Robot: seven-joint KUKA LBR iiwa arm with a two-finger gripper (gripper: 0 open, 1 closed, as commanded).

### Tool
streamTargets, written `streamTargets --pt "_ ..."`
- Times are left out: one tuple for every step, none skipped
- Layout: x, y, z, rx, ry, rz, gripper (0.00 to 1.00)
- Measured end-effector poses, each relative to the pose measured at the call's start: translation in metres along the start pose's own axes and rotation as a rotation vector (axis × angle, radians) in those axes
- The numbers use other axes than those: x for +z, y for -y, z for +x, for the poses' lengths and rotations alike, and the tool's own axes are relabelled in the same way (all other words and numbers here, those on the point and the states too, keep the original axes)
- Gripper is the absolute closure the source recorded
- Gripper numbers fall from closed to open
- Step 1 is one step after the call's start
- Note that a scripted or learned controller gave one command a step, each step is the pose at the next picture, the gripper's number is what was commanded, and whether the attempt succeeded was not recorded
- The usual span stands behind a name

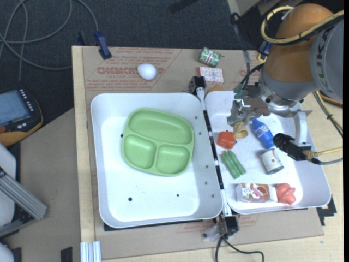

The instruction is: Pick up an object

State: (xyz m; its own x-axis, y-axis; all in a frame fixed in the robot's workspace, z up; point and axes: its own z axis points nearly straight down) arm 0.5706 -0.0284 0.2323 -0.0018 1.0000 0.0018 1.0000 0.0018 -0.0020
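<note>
My gripper (pixel 239 115) hangs low over the far left part of the right bin (pixel 311 187). Just below its tip lies a small tan object (pixel 240 129); I cannot tell whether it touches the gripper. A red object (pixel 226 140) sits beside it to the left, and a blue bottle (pixel 263 133) lies to the right. Further toward the front are a green vegetable-like piece (pixel 233 164), a small can (pixel 271 161), a printed snack packet (pixel 254 192) and a red-pink toy (pixel 286 194).
The left bin (pixel 109 190) holds a green divided plate (pixel 158 141). Behind the bins on the board lie a white egg-shaped object (pixel 146 70), a crumpled green packet (pixel 210 56) and a pink packet (pixel 210 74). The arm's orange band (pixel 297 37) looms over the right bin's back.
</note>
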Motion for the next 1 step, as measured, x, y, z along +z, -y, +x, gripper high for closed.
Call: streamTargets --pt "0.0118 -0.0411 0.0455 0.000 0.001 -0.004 1.00"
